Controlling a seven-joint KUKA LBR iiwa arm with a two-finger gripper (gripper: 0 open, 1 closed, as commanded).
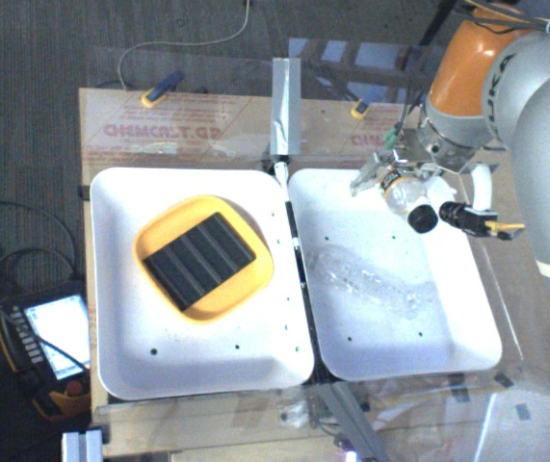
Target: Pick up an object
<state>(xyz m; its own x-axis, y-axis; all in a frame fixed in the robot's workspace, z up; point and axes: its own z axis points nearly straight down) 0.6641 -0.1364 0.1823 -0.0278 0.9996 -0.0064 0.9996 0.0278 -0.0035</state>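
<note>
The yellow tray with a black ribbed insert (205, 256), the only clear candidate for picking, lies in the left bin (120, 354). The claw (398, 183) hangs over the far corner of the right bin (467, 354), well apart from that tray; whether it is spread or pressed together cannot be told. This looks like the approach stage: next it must travel left across the divider and descend. Faint red lettering on the counter (178, 128) behind the tray is unreadable.

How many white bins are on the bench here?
2. The left bin holds a yellow-and-black object; the right bin sits beside it, with the gripper above its far edge.
</note>
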